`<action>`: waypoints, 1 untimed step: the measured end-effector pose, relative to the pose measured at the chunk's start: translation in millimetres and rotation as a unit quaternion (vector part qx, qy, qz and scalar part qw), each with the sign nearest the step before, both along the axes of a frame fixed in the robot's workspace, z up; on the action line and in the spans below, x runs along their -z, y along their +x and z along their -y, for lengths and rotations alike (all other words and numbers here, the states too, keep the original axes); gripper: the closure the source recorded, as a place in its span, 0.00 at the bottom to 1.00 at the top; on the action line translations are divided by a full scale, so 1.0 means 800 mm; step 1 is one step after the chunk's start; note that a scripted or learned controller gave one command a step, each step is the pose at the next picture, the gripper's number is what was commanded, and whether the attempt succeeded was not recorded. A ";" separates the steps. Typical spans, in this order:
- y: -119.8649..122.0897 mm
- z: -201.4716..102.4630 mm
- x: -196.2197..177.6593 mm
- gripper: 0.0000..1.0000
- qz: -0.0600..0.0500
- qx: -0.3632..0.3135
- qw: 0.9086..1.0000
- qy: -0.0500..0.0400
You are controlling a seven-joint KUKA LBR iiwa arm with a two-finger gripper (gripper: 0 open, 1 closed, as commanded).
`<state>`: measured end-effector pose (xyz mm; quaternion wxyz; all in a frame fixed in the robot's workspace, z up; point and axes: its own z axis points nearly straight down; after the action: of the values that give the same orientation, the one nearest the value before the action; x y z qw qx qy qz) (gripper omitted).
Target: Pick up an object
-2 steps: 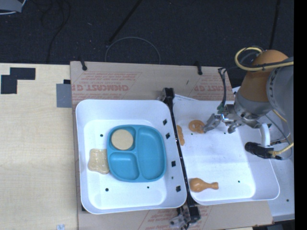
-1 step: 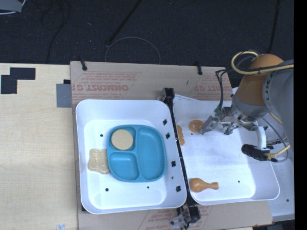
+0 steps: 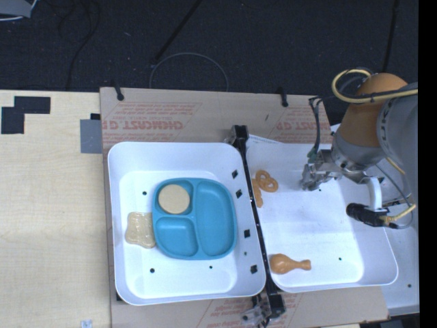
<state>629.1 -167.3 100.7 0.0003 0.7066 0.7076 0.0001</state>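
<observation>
Camera view, near to far:

- Drumstick (image 3: 289,264) lies flat at the near edge of the right bin (image 3: 382,268), well apart from the gripper. Free-lying, nothing on or against it, so likely an easy pick candidate.
- Left bin (image 3: 123,279): blue tray (image 3: 205,224) takes the middle. Round biscuit (image 3: 173,199) sits in the tray's far-left compartment. A pale cracker (image 3: 140,229) lies on the bin floor, touching the tray's left edge; tight for fingers there.
- Pretzel (image 3: 264,182) lies in the right bin by the divider, far-left part. Closest object to the gripper, but not under it.
- Gripper (image 3: 315,180) hangs low over the right bin's far side, nothing between the fingers; cannot tell if they are parted or closed.
- Pick not yet made.
</observation>
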 end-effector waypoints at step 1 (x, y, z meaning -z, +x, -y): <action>0.005 -0.009 -0.058 1.00 0.001 0.000 1.000 0.000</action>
<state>632.8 -160.2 147.4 0.0007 0.7065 0.7077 0.0006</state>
